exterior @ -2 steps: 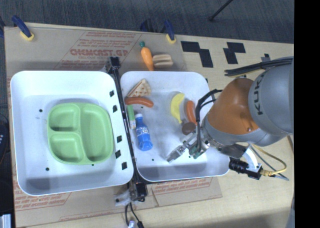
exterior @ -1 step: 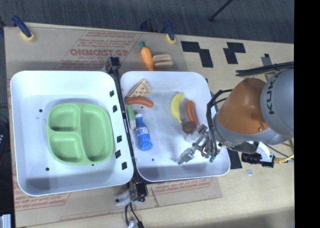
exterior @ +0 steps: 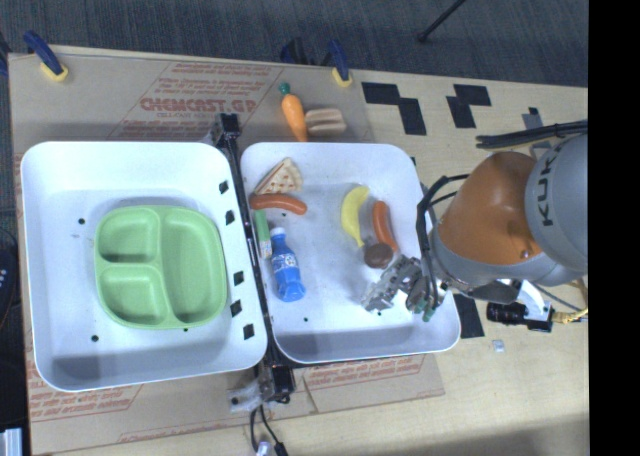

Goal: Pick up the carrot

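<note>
Carrot (exterior: 292, 114) is the task's thing, and it lies outside both bins, on the cardboard just behind the back rim of the right bin (exterior: 330, 339), beside a small bun-like toy (exterior: 325, 123); it probably must be reached over that rim.

Taking the right bin as the landmark, and going from its front to its back: the tool (exterior: 397, 287) hangs low over the front right part of this bin, well apart from the carrot. I cannot tell if it is wide or narrow, and I see nothing held in it. Just behind the tool lie a brown round piece (exterior: 377, 255) and a red sausage (exterior: 382, 225), with a banana (exterior: 353, 214) beside them. Along the left wall stands a blue bottle (exterior: 286, 266). Nearer the back rim are a second sausage (exterior: 279, 203) and a sandwich wedge (exterior: 281, 179).

In my judgement, the arm must travel across all these toys toward the back rim. The left bin (exterior: 60, 194) holds a green divided plate (exterior: 160, 266), out of the way.
</note>
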Robot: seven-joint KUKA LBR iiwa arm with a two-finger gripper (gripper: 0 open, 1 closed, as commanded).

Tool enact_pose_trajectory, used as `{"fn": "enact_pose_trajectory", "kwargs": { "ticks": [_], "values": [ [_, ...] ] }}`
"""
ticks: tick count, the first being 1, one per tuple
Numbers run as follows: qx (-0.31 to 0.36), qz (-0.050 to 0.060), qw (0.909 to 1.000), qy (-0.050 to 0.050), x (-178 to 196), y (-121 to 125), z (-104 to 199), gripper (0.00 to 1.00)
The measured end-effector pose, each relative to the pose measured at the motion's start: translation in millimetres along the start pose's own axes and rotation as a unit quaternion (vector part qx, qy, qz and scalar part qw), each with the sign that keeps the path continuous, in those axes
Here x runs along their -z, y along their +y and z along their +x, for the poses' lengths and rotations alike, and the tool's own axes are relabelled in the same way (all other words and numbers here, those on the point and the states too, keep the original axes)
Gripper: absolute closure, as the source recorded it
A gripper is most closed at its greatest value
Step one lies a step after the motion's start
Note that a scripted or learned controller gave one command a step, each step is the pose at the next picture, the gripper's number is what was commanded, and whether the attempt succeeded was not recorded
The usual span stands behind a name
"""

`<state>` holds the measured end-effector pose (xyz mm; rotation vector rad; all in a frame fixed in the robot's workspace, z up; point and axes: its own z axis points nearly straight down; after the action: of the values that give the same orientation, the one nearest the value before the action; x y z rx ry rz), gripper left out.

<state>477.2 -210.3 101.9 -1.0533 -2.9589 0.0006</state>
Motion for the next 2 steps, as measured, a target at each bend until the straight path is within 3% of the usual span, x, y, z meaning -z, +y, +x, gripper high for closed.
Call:
{"fn": "enact_pose_trajectory", "kwargs": {
  "ticks": [1,2],
  "values": [
    [-0.161,0.000,0.9869,0.000,101.7,1.9,2.2,1.00],
    [-0.166,0.000,0.9861,-0.001,172.4,22.5,-28.8,1.00]
  ]
}}
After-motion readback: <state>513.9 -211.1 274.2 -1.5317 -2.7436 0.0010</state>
